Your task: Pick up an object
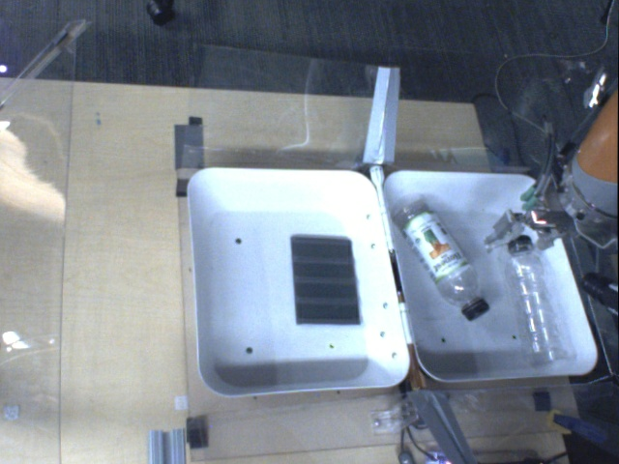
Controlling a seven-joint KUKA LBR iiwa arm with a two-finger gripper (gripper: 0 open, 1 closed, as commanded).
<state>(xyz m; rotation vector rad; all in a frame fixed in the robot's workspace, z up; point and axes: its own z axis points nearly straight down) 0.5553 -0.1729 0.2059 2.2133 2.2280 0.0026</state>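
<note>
While our hand point(527, 228) hangs over the right bin point(423, 351), we cannot tell how it stands, since it is too small and blurred here to read. Nothing shows clamped in it. Just below it in that bin lies a clear empty bottle point(535, 303), lengthwise along the bin's outer side. Nearer the left bin point(208, 259) lies a labelled bottle point(440, 255) on a slant, its black cap point(474, 308) pointing toward the front wall.

We judge the clear bottle the likelier target, and the risk is plain: both bottles are round and smooth, so a descent slightly off the axis could roll one aside or let it squirt free. A thin-walled bottle might also buckle.

Beside the right bin, the left bin carries a dark ribbed rectangular block point(325, 279) near its middle. Both bins sit on the pale wooden surface point(116, 288).
</note>
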